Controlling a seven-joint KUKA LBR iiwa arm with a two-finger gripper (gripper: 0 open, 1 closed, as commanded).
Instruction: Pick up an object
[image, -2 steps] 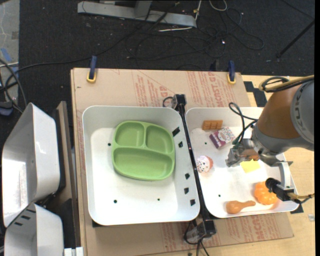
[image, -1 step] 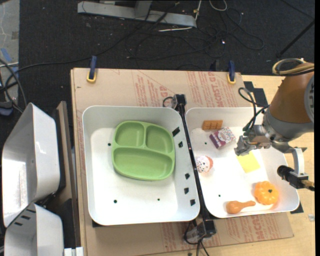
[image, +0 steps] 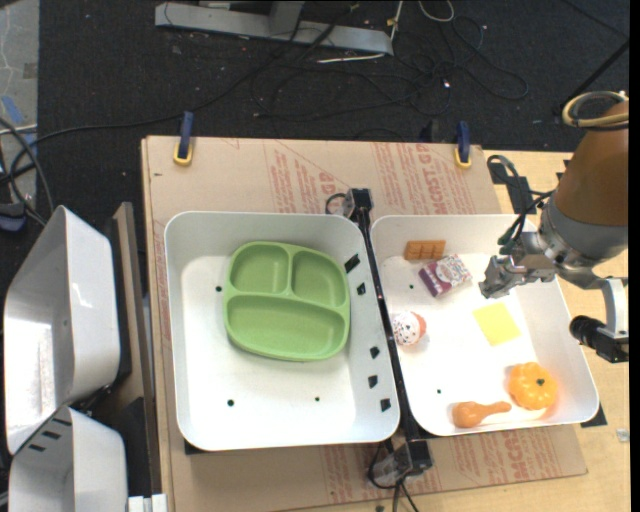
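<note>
The right bin (image: 440, 420) holds several small objects: an orange waffle-like block (image: 424, 249), a purple and white packet (image: 444, 274), a white round toy with red marks (image: 408, 328), a flat yellow square (image: 497, 324), an orange pumpkin (image: 531, 386) and an orange gourd-shaped piece (image: 478, 411). My gripper (image: 498, 280) hangs over the upper right part of this bin, just above the yellow square and right of the packet. I see nothing between its fingers.
The left bin (image: 190, 400) contains a green divided plate (image: 288, 301). Black clips run along the divider between the bins. White tubs stand off the bench at far left. Cables lie on the dark floor behind.
</note>
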